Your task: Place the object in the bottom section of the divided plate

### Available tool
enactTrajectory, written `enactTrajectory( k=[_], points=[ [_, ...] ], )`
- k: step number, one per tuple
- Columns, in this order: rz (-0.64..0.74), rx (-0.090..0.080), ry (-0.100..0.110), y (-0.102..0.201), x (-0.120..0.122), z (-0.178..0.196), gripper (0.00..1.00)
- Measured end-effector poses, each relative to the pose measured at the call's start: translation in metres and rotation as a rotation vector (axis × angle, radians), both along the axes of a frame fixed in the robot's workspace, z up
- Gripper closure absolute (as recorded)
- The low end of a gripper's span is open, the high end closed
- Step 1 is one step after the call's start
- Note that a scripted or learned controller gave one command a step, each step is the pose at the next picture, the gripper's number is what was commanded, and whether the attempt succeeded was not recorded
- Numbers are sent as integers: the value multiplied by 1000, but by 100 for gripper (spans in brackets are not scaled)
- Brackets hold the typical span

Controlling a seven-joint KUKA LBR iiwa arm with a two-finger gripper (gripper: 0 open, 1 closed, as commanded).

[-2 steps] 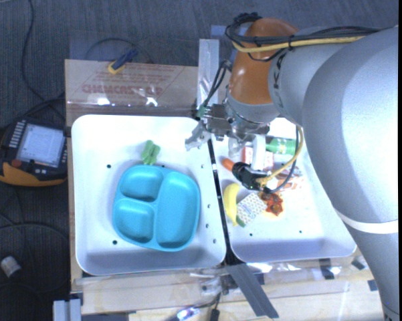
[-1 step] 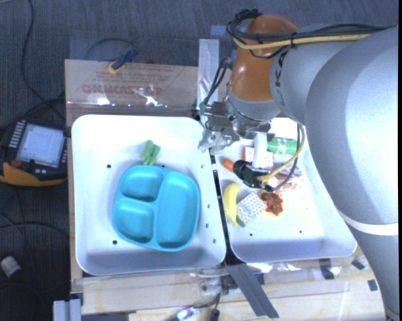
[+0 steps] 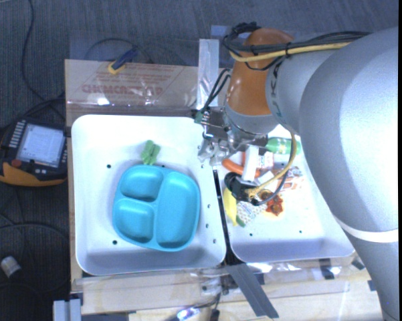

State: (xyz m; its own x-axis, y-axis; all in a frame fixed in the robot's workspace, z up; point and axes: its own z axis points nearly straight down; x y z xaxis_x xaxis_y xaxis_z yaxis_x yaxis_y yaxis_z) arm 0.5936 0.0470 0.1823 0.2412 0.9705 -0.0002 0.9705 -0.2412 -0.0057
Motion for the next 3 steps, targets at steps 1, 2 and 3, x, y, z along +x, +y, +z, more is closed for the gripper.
enactTrajectory(
  k=[1, 2, 3],
  points=[
    [-358, -6, -3, -20, -64, 98, 100],
    [-375, -6, -5, 7, -109, 186, 100],
    [-470, -6, -3, 9, -109, 211, 100]
  ],
)
